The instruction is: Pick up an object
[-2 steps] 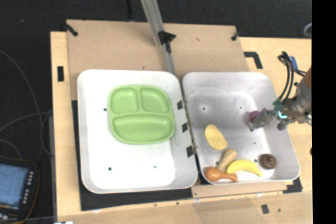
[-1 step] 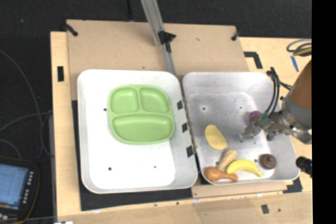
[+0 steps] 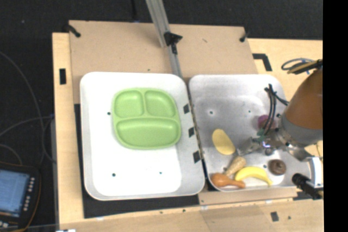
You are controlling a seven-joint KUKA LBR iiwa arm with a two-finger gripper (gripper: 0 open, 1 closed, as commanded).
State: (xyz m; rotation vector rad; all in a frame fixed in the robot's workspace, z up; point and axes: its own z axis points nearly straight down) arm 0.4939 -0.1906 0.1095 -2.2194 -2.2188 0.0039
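no readable text, labels, numbers or signs anywhere

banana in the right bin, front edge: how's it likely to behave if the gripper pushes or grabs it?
The banana looks like smooth moulded plastic, so probably stiff, light and somewhat slippery. Its curved shape suggests it would pivot or rock when pushed rather than slide straight. It lies close to the carrot and the right bin's front wall, so a push would likely jam it or shift its neighbours.

Claw (image 3: 263, 142) blurred; purple object (image 3: 263, 120) partly hidden behind arm (image 3: 304, 108).
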